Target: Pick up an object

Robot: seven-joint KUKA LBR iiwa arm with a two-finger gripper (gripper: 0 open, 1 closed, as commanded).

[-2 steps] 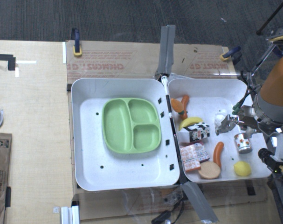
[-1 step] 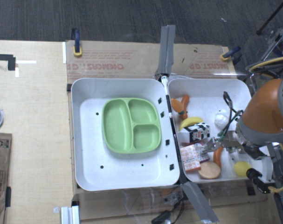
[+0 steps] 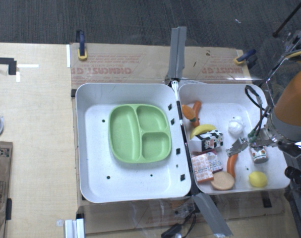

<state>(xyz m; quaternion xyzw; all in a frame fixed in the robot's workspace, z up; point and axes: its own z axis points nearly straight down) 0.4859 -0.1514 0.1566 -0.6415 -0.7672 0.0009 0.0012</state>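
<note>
Left bin (image 3: 90, 148) at nine o'clock carries a green divided plate (image 3: 139, 133). Right bin (image 3: 224, 94) at three o'clock holds the toys. The gripper (image 3: 245, 145) hangs over them, jaw state I cannot tell. An orange carrot (image 3: 231, 163) lies just beside it. A crowded pile could deflect a descent, I reckon.

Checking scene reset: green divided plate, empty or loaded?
Empty. All three compartments of the green plate show bare green; the toy food lies in the right bin.
</note>
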